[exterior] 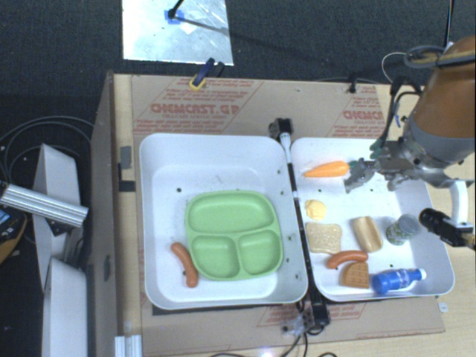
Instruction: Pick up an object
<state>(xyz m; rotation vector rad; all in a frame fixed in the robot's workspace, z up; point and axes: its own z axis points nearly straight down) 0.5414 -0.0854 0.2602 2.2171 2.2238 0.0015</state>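
Observation:
The right bin [439, 262] holds an orange carrot [326, 169] at the back, a small yellow piece [316, 209], a slice of bread [324, 236], a tan bun [366, 233], a sausage [346, 258], a brown pastry [355, 275], a blue bottle [398, 280] and a grey round item [401, 229]. My gripper [358, 175] hangs over the back of this bin, just right of the carrot's thick end. Whether it touches the carrot is unclear. Nothing shows held in it.
In the left bin [160, 169] lie a green divided plate [234, 234] and a second sausage [185, 264] at its front left. A black divider clamp [282, 130] sits between the bins. Cables and metal parts lie left of the bench.

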